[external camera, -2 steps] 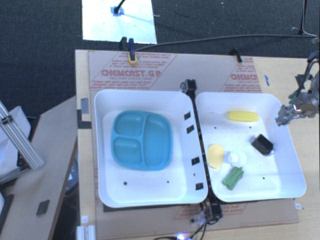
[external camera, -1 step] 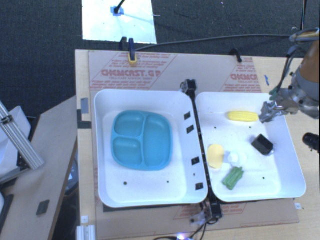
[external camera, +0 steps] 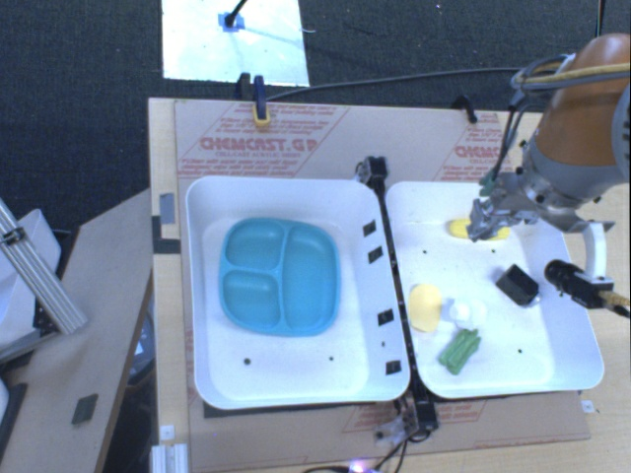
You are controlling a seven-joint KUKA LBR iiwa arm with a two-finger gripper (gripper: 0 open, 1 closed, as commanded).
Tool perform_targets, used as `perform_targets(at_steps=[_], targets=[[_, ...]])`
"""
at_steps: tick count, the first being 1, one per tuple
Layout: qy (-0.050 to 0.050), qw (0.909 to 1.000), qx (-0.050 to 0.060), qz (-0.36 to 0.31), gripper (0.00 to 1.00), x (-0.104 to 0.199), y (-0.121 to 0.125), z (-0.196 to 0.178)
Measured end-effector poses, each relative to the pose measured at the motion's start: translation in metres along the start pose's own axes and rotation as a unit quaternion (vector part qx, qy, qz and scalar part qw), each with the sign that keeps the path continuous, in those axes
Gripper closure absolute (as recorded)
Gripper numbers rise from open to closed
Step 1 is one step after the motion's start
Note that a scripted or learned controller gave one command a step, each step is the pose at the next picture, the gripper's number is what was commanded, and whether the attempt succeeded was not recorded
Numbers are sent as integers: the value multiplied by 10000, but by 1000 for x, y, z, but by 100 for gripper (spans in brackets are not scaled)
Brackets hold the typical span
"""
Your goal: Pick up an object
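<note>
Pincer (external camera: 483, 227) low in the right bin (external camera: 577, 368), near its far wall, tips down on a yellow piece (external camera: 460, 229). Cannot tell how wide the pincer stands, nor whether the yellow piece sits gripped or merely touched. Black block (external camera: 517, 284) nearer the camera and just to the right of the pincer. Pale yellow lump (external camera: 425, 306), white ball (external camera: 460, 312) and green toy (external camera: 459, 350) nearer still, slightly to the left. Blue tray (external camera: 281, 275) well off to the left, in the left bin (external camera: 212, 382). Both bins flat on the desk (external camera: 246, 131).
</note>
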State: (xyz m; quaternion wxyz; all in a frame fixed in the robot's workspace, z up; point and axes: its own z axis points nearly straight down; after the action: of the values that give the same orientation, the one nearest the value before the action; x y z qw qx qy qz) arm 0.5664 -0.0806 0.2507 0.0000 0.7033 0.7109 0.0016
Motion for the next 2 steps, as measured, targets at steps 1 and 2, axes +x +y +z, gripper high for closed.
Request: perform_targets(at_steps=[1, 2], targets=[[-6, 10000, -1, 5, 100, 48, 16, 7], [0, 10000, 3, 1, 100, 102, 17, 2]])
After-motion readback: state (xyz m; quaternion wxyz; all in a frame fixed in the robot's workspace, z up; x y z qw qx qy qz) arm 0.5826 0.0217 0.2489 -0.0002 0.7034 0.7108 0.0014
